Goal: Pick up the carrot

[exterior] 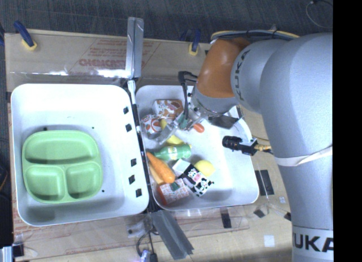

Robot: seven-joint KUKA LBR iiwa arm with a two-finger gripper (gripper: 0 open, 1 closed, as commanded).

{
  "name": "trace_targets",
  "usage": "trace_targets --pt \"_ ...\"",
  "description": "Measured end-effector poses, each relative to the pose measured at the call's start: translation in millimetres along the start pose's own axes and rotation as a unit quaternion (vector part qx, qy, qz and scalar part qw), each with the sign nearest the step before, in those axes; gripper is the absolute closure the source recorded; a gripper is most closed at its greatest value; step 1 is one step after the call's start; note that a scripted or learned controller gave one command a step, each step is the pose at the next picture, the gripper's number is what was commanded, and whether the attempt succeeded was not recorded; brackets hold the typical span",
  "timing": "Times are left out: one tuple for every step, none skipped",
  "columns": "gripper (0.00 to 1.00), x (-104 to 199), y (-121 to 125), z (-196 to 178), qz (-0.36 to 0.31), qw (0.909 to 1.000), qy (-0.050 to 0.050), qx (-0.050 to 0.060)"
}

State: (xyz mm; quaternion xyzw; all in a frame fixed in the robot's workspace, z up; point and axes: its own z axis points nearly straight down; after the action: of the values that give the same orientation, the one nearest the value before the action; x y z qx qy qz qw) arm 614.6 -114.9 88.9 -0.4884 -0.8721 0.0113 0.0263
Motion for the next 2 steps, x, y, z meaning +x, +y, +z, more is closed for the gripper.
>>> trace_targets --pt "0.00 -19.4 16.9 -3.9 -0.154 0.9880 -0.002 0.013" --pt "0.00 -3.6 10.8 0.5 -0.322 0.9465 -0.016 -0.008"
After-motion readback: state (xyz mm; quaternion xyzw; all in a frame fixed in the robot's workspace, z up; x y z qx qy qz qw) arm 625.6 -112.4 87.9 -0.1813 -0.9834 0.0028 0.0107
